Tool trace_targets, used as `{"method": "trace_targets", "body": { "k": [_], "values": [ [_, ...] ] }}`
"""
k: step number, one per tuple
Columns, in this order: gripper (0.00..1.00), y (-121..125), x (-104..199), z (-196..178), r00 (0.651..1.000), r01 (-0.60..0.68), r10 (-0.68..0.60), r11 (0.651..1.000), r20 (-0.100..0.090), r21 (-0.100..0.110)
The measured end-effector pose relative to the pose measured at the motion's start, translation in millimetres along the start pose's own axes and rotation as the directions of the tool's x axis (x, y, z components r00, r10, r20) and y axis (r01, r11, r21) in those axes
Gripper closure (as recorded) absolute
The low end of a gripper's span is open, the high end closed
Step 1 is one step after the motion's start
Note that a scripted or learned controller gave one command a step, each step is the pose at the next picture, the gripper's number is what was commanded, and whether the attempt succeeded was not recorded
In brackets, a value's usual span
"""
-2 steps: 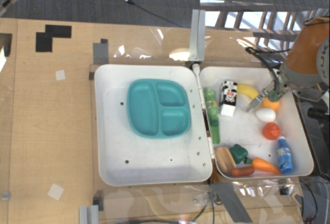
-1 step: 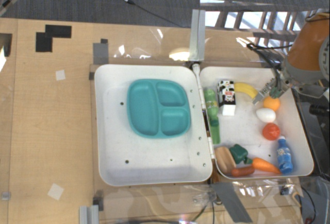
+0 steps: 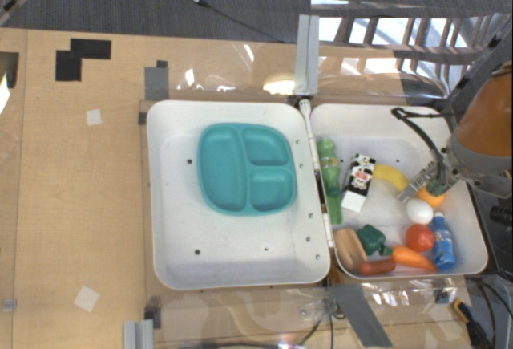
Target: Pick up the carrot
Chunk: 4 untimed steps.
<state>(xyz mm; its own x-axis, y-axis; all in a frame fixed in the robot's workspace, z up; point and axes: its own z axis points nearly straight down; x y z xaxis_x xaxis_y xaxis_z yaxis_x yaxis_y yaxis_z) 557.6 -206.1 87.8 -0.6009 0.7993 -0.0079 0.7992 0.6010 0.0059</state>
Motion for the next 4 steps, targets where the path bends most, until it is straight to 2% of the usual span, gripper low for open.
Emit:
{"method": "trace_targets", "body": {
  "k": [1,2,3,4],
  "values": [
    [1.0,31.8,44.0,-74.3,0.999,-0.042,0.042,0.999,-0.001,-0.002],
    [1.0,-38.5,56.0,-11.6,0.995,-0.096,0.096,0.995,-0.006,0.007],
    [1.0,-40.6,40.2,-212.8,1.0,-0.019,0.019,1.0,0.009,-0.006],
    [1.0,-16.7,12.1,-306.0,0.998,0.057,-0.057,0.998,0.007,-0.004]
  ]
}}
